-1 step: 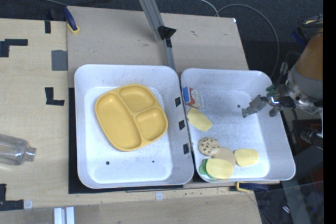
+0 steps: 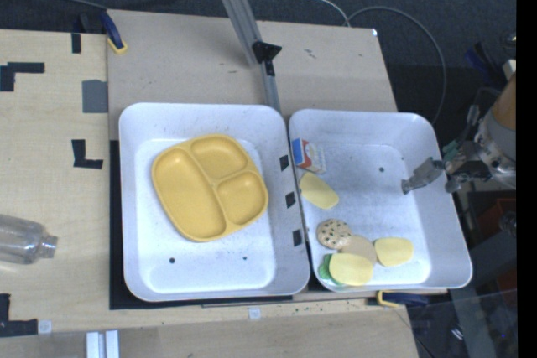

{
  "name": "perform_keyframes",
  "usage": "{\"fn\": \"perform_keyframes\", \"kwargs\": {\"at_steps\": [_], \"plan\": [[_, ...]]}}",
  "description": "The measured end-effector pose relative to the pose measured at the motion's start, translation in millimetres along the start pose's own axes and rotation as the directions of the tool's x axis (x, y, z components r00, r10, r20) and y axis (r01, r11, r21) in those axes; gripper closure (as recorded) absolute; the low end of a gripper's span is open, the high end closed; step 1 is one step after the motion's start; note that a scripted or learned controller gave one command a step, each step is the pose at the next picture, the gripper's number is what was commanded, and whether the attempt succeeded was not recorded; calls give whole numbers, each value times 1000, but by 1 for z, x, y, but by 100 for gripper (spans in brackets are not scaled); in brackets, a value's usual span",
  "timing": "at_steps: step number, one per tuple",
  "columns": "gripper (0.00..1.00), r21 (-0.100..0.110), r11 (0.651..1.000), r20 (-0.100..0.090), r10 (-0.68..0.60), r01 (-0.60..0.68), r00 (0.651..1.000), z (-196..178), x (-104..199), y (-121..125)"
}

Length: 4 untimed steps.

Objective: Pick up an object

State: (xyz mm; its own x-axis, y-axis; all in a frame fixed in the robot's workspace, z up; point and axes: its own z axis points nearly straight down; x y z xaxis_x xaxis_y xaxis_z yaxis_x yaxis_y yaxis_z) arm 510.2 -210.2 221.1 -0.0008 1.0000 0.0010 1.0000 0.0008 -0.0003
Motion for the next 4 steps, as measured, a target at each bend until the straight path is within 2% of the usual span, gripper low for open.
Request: {"fn": "perform_keyframes", "kwargs": {"at_steps": [1, 2, 3, 4], "plan": [[100, 0, 1000, -2, -4, 4, 1000, -9, 2, 1], [100, 5, 1000, 1, -1, 1, 1000, 83, 1, 61], [100, 0, 1000, -3, -10, 10, 1000, 102, 82, 115], [100, -5, 1000, 0, -5, 5, 1000, 60, 110, 140]]}}
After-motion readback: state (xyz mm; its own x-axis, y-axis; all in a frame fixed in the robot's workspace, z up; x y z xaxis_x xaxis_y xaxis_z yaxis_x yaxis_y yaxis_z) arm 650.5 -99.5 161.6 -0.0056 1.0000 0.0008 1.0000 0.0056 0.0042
